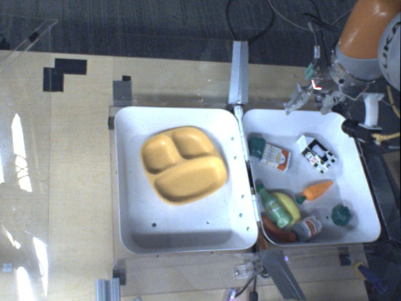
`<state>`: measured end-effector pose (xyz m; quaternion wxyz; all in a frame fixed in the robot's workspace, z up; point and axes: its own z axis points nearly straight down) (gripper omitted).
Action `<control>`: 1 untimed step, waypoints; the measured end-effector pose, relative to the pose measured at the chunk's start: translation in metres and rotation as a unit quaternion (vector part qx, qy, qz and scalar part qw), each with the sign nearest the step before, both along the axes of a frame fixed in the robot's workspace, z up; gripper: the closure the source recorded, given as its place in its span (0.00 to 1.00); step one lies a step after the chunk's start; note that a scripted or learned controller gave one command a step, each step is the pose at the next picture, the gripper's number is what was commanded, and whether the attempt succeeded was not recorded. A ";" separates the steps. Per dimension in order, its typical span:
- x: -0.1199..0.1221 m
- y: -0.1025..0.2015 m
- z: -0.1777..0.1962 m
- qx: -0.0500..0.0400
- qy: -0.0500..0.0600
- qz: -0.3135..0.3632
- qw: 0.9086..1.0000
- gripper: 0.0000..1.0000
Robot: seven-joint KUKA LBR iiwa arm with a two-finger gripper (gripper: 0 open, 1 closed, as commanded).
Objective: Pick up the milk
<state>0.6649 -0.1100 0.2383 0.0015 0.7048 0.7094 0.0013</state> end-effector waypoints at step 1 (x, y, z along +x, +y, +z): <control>-0.039 -0.040 -0.105 0.000 0.000 0.031 1.000 0.00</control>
